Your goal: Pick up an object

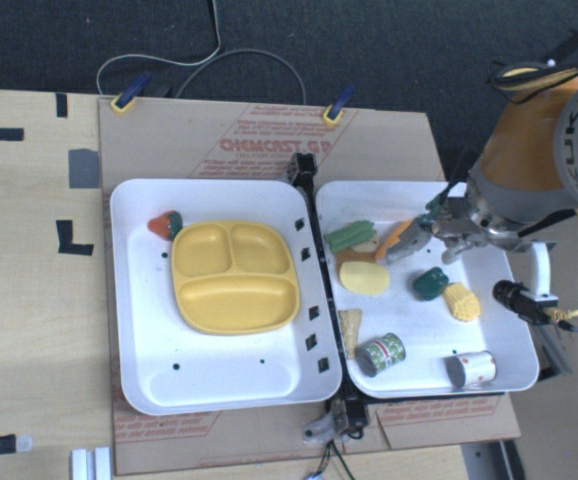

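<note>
1. White plastic bins sit side by side on a cardboard sheet (pixel 269 143) on the bench; left bin (pixel 139 368) holds a yellow divided tray (pixel 235 275) near its middle; a small red and green toy (pixel 166 225) lies just beside the tray's upper left corner, close to the bin wall.
2. Right bin (pixel 514 363) holds the loose objects: a green ridged piece (pixel 350 236) at upper left; a pale yellow rounded piece (pixel 365 277) just below it; an orange carrot-like piece (pixel 397 236) near the green ridged piece, partly covered by the gripper; a dark green piece (pixel 430 284) and a yellow corn cob (pixel 462 302) just beside each other toward the middle right; a tan cone (pixel 351 326) against the left wall; a green can (pixel 381 353) on its side near the lower left; a white and grey cylinder (pixel 470 369) at the lower right.
3. Arm (pixel 529 158) reaches in from the right, orange band above the wrist; gripper (pixel 401 245) is low over the upper part of the right bin, at the orange carrot-like piece; whether the claw is apart or together I cannot tell; no object is visibly between it.
</note>
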`<state>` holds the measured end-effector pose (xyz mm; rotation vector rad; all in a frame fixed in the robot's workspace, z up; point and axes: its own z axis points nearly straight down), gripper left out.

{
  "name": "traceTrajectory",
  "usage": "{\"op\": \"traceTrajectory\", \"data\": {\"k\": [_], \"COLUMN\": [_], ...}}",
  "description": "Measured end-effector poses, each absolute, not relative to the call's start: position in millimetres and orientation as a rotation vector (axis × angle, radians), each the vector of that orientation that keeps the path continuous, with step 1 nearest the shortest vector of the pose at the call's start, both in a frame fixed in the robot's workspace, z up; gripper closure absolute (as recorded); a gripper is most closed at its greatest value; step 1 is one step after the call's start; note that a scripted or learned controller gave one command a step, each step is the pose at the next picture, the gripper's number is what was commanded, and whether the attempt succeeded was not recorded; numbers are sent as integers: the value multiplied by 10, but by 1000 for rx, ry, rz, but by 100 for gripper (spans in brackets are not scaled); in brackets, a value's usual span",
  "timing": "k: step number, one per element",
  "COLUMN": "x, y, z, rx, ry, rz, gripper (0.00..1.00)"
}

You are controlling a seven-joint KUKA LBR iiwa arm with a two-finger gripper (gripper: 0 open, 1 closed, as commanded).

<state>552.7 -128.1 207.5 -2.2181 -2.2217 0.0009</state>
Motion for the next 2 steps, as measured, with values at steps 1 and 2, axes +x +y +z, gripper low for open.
{"op": "traceTrajectory", "data": {"k": [1, 2], "x": [5672, 5744], "y": [-1827, -1808], "z": [1309, 841], "rx": [-2222, -2220], "ry": [-2222, -2224], "rz": [3, 4], "gripper": [0, 0]}}
